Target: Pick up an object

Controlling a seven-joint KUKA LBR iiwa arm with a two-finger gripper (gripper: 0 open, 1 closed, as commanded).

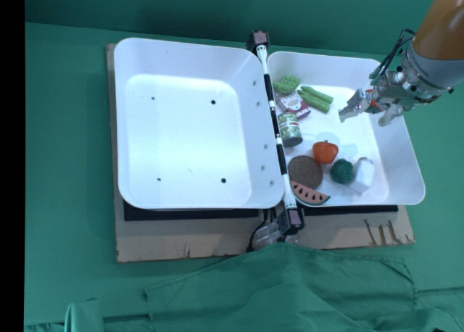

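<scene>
My gripper (370,111) hangs over the back right part of the right bin (406,167), open, with nothing between its fingers. Below and left of it lie the toy foods: green beans (316,97), a light green ridged piece (287,83), a red-and-white packet (293,103), a small green-labelled can (290,129), an orange-red tomato (325,151), a brown round cookie (305,171), a watermelon slice (309,193), a dark green ball (342,171) and a white carton (363,172). The gripper is above the bin floor, apart from all of them.
The left bin (130,77) sits beside the right one, joined by a black-and-white divider bar (270,106). Both rest on a cardboard sheet (181,247) on the green bench. Crumpled green cloth (290,287) lies along the front edge.
</scene>
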